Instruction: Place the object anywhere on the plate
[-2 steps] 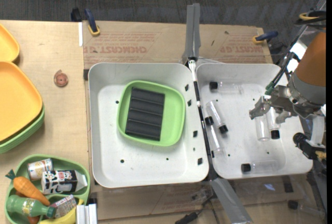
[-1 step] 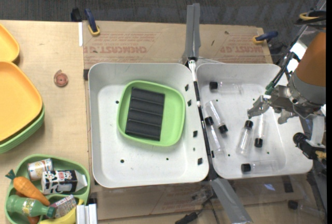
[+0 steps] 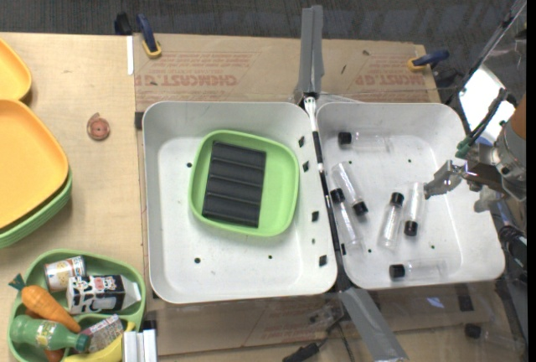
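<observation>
The gripper (image 3: pixel 441 183) hangs over the right bin (image 3: pixel 435 121), fingers apart and holding nothing. A black ridged block (image 3: pixel 234 183) lies on the green plate (image 3: pixel 285 176) in the left bin (image 3: pixel 167 209).

Arm (image 3: pixel 511 159) cut off by right edge – only wrist in frame. Yellow plates (image 3: pixel 25 159) clipped at left. Gripper (image 3: pixel 437 184) fingers too small/blurred to judge.

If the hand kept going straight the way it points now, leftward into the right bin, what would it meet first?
Probably the clear tube with a black cap lying just left of the hand in the right bin. Height is unclear from above, so it might pass over it.
</observation>
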You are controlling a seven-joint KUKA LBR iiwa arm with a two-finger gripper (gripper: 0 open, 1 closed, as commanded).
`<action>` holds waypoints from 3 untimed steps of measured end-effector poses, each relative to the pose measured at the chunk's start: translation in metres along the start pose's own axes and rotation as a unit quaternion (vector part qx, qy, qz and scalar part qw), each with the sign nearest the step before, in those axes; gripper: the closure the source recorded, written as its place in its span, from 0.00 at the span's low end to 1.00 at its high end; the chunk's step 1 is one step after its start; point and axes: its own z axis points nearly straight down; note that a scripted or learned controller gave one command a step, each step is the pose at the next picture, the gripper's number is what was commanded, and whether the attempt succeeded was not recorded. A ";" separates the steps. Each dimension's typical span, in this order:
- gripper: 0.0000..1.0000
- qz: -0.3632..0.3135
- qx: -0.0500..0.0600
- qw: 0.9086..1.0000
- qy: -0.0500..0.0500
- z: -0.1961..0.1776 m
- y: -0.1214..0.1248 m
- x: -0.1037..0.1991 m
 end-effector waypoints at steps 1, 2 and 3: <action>0.00 0.022 0.001 1.000 0.000 0.006 0.001 -0.004; 0.00 0.075 0.000 0.997 0.000 -0.083 -0.001 0.005; 0.00 0.097 0.001 0.995 0.000 -0.065 0.007 -0.026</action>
